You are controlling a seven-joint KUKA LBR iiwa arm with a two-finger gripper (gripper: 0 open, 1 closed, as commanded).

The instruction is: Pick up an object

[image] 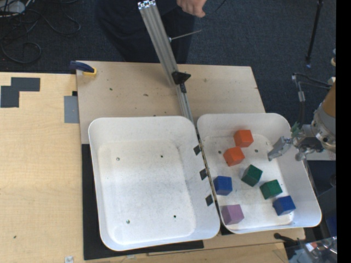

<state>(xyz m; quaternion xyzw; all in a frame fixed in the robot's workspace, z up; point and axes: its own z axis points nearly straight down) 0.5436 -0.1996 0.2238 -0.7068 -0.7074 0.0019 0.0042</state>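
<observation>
Camera view: seven coloured cubes [243,137].

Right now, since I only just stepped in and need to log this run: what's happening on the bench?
The arm reaches in from the right, its tool over the right edge of the right bin, holding nothing visible. That bin holds seven cubes: two orange cubes, two green cubes, two blue cubes and a purple cube. All of them lie loose on the bin floor, so nothing is picked up yet. The left bin sits alongside.
</observation>
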